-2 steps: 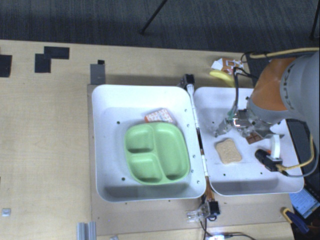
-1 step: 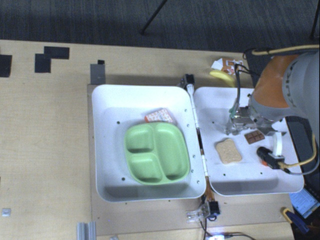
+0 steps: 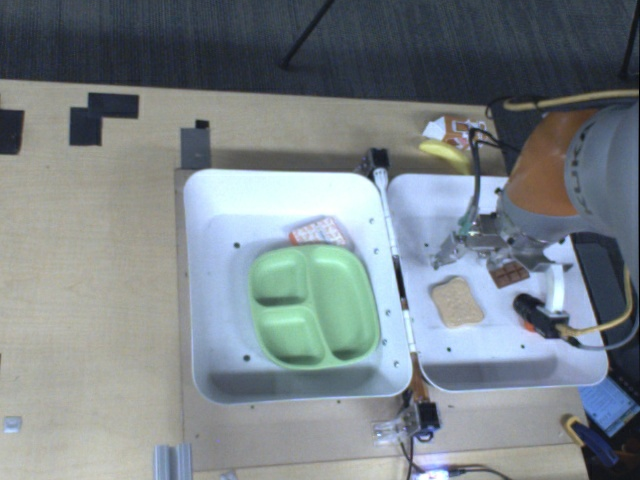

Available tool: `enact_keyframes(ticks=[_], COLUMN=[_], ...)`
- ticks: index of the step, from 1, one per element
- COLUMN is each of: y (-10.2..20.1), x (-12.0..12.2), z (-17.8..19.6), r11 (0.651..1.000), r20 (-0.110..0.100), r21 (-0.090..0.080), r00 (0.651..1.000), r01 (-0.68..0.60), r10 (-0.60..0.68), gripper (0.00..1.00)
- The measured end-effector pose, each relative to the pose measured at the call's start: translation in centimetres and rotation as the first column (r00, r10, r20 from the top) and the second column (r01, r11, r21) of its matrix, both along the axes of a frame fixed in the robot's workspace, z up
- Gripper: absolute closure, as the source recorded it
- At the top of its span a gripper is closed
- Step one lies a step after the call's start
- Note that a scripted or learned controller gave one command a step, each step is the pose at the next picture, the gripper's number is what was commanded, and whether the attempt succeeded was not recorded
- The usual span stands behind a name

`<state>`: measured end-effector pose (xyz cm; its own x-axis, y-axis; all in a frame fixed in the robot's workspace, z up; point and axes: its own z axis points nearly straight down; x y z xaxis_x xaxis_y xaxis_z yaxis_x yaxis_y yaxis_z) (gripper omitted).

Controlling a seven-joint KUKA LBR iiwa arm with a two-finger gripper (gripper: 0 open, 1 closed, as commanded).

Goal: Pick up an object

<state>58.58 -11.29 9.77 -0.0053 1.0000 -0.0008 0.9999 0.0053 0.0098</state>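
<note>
Arm [image 3: 585, 173] cut off at right edge. It covers the right bin's [image 3: 440, 200] far right corner and part of a brown block [image 3: 509, 275]. Green tray [image 3: 313, 305] hides the lower part of a red-patterned packet [image 3: 319, 232]. Packet print too small to read.

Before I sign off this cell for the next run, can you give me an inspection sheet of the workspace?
Surface: wooden bench bearing left bin and right bin.
Job's things: green divided tray and a patterned packet in the left bin; tan bread-like piece and small brown item in the right bin.
Clutter: yellow item beyond the right bin.
Grippers: gripper low over the right bin, nothing visibly held.
Cables: cables run along the arm.
Surroundings: dark floor behind the bench.
</note>
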Motion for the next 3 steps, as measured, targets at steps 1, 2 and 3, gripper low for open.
enact_keyframes(ticks=[1, 2, 3], y=[2.5, 2.6, 7.4], x=[-4.9, -4.7, -7.8], z=[-1.1, 0.0, 8.7], r11=[1.0, 1.0, 1.0], r20=[-0.002, 0.003, -0.007], r21=[0.0, 0.0, 0.002], r00=[1.0, 1.0, 1.0], r01=[0.004, 0.001, 0.0], r10=[-0.004, -0.001, 0.0], gripper=[0.0, 1.0, 1.0])
